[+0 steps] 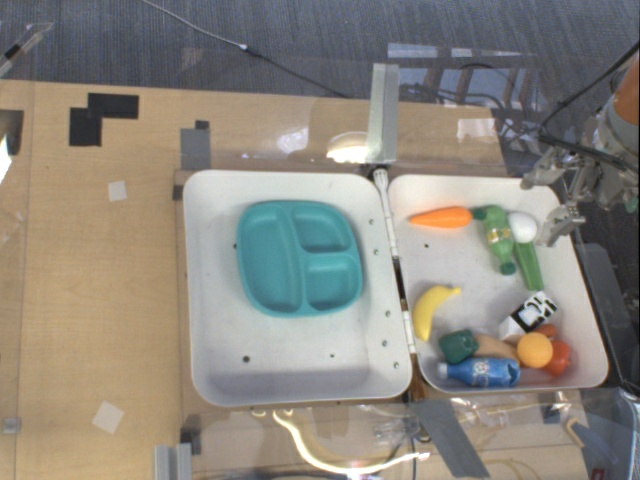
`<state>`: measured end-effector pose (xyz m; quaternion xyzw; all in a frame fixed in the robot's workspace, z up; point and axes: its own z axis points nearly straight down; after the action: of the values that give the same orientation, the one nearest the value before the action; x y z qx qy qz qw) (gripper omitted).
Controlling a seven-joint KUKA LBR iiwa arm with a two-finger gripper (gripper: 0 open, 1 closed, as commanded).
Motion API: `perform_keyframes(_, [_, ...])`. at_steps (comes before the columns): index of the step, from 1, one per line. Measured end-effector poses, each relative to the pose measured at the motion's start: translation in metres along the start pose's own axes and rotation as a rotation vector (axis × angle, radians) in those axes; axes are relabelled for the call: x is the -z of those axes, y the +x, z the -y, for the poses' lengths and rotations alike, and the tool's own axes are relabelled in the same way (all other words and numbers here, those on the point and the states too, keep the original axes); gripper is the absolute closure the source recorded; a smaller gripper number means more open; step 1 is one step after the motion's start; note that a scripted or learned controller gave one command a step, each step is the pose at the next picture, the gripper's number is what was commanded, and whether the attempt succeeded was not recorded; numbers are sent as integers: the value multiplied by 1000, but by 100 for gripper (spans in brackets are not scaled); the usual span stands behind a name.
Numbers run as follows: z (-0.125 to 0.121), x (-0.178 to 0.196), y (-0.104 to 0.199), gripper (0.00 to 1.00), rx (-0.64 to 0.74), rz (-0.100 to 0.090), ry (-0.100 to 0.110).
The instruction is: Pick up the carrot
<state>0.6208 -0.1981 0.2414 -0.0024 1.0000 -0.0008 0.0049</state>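
Note:
The orange carrot lies on its side near the back of the right bin, its tip pointing left. My gripper hovers over the bin's back right corner, about a hand's width right of the carrot. Its two fingers stand apart, open, with nothing between them. A green bottle and a white egg lie between the carrot and the gripper.
A green cucumber, a banana, a black-and-white box, a green pepper, a blue bottle, an orange and a red tomato share the right bin. A teal divided plate sits in the left bin.

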Motion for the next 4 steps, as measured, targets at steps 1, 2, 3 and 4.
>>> perform_keyframes(1, [-61,-113,-5,0,131,-9,-6])
perform_keyframes(2, [-94,-154,-47,0,120,-13,-3])
perform_keyframes(3, [-65,-153,-45,0,-331,-32,-6])
perform_keyframes(4, [-96,-153,-38,0,-480,-16,8])
